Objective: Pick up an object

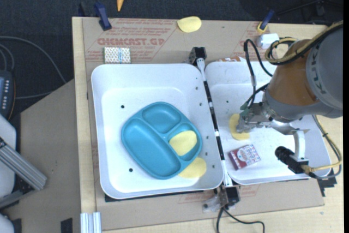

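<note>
**Arm low over the right bin, above a yellow piece**

We see the grey arm (313, 82), smooth with an orange band, reaching into the right bin (229, 76). Its gripper (246, 121) sits over a flat yellow piece (235, 127); we cannot tell how its fingers stand. Just nearer lies a small red packet (244, 157). The left bin (109, 101), glossy white, holds a blue divided plate (152, 142) bearing a rounded yellow piece (184, 142); another yellow piece (193, 169) touches the plate's near edge.
</note>
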{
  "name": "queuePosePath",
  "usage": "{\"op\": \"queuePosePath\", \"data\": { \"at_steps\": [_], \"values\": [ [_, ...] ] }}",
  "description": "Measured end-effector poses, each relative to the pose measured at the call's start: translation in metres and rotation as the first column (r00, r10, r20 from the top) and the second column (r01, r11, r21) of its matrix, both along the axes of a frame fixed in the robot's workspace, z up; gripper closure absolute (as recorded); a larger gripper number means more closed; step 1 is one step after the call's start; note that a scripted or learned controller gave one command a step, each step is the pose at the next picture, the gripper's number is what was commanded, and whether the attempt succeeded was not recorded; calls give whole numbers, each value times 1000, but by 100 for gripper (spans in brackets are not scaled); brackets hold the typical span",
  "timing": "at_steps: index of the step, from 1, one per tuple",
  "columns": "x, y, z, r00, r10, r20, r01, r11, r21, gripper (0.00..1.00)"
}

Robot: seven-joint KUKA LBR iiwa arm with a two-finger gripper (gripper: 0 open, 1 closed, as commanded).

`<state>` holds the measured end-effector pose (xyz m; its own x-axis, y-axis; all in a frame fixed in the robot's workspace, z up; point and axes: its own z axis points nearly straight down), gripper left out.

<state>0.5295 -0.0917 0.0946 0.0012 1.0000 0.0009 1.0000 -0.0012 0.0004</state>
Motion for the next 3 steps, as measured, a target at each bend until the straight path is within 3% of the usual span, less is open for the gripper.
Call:
{"op": "queuePosePath", "data": {
  "at_steps": [1, 2, 3],
  "values": [
    [0, 0, 0, 1000, 0, 0, 0, 1000, 0, 0],
    [0, 0, 10, 1000, 0, 1, 0, 1000, 0, 100],
    [0, 0, 10, 1000, 0, 1, 0, 1000, 0, 0]
  ]
}}
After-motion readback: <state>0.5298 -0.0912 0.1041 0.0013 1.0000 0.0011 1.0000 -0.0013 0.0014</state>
